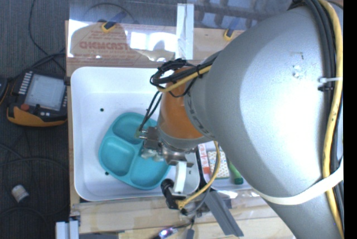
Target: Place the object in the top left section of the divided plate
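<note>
**benchwatcher:** Ok, starting at the business end. The gripper sits low in the middle of the frame, right at the right-hand edge of the teal divided plate. The wrist hardware covers the tips, so whether it's clenched, released or carrying anything, I honestly can't tell. No object is visible between them.

**kuka_fan:** So which step is it on?

**benchwatcher:** My guess is the placing part, since the tool is parked over the plate. The plate lies in the left white bin, lower-left of center. The section toward the upper left of the plate looks bare, and the tool is over the plate's right side instead.

**kuka_fan:** Where's the object then?

**benchwatcher:** Can't pick it out. It might be hidden under the wrist. There's some packaged stuff and a green item in the other bin, mostly behind the big grey arm with the orange band.

**kuka_fan:** Next move?

**benchwatcher:** If it's carrying something, it should shift up and left over that section before letting go.
</note>
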Robot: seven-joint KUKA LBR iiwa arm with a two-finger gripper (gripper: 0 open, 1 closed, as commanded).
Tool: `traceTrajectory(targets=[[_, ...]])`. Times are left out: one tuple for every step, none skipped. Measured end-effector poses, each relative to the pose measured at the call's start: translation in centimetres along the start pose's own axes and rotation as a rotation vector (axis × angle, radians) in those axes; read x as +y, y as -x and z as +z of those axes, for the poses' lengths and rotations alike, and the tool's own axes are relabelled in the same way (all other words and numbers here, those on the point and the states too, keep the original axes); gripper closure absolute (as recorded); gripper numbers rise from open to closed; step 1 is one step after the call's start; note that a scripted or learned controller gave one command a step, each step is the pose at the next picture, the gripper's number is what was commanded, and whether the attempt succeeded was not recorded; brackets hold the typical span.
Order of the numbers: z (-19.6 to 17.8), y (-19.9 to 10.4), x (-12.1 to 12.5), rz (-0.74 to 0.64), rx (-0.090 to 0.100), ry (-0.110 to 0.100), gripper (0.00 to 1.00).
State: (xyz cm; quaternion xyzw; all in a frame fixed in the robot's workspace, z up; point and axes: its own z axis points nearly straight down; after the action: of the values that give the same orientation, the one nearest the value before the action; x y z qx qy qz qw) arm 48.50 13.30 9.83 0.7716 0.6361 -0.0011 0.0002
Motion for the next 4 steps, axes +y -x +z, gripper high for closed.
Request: traceTrajectory(targets=[[0.4, -4.3, 0.2, -0.365, -0.007, 0.027, 1.0], [0.6, -6.3, -0.3, -0.112, -0.029, 0.015, 1.0], [0.7, -6.4, -0.2, -0.112, -0.029, 0.018, 0.0], [0.6, -6.3, 11.6, -0.11, 0.001, 0.018, 0.0]])
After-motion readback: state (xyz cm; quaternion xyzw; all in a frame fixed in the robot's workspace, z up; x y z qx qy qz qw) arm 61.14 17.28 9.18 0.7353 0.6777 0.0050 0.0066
